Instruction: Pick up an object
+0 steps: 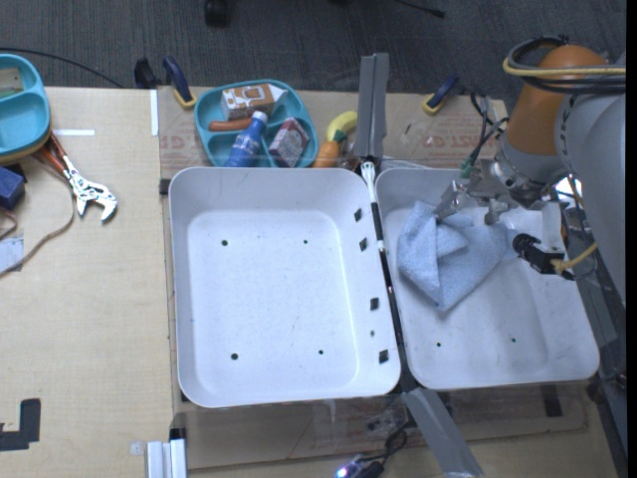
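We note the two-finger gripper [476, 199] over the crumpled pale blue cloth [445, 254] in the right white bin [557, 357]; its grip state we cannot tell; limp fabric may slip free

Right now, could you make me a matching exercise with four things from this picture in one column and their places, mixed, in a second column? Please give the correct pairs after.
Things:
1. light blue cloth
2. wrench
3. blue bottle
4. gripper

Places:
A. in the teal tray behind the left bin
B. over the back of the right bin, by the cloth's edge
C. on the bench left of both bins
D. lying in the right bin

Pairs: 1-D, 2-C, 3-A, 4-B
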You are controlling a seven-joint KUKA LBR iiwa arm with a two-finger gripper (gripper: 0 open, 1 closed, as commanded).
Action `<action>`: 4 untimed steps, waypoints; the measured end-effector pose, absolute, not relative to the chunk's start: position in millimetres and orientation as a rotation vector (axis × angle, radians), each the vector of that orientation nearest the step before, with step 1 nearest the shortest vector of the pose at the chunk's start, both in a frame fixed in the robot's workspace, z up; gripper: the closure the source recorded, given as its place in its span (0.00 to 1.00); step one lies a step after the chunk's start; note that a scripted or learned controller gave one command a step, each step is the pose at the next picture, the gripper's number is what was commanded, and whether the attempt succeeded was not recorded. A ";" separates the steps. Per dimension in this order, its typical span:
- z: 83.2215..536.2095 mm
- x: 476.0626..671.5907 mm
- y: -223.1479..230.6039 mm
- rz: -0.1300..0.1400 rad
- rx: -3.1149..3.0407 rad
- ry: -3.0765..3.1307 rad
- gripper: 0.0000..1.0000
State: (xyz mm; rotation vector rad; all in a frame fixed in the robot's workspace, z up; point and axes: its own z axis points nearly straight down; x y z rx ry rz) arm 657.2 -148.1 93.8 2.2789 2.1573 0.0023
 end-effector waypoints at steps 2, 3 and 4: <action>103.6 657.6 -147.9 0.000 2.274 2.160 0.00; 93.8 611.1 -174.8 0.001 2.109 2.324 0.00; 122.1 594.6 -219.8 0.004 2.126 2.313 0.00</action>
